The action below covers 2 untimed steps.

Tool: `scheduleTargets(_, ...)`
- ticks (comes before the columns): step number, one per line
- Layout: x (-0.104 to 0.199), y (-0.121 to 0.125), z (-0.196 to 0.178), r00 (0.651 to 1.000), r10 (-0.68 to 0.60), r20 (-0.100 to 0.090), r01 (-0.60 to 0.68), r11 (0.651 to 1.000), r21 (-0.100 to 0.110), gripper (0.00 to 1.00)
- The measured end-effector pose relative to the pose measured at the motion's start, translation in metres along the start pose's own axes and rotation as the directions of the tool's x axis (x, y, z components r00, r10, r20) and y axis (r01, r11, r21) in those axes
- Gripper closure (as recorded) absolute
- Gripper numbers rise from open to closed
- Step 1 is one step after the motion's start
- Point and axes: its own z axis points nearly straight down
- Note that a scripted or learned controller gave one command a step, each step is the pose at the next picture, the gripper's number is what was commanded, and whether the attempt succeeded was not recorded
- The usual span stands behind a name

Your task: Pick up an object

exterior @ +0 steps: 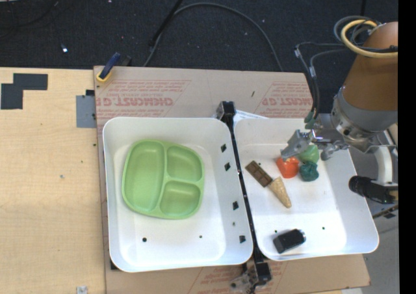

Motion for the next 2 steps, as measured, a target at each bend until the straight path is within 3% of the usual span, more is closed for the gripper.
scheduleTargets(1,-0.038,-0.035,0.100,1.000,0.004,0.000,-0.004,1.000,0.009,0.00)
scheduleTargets(2,-0.034,-0.074,0.050,1.000,0.001,0.000,-0.001,1.000,-0.004,0.00)
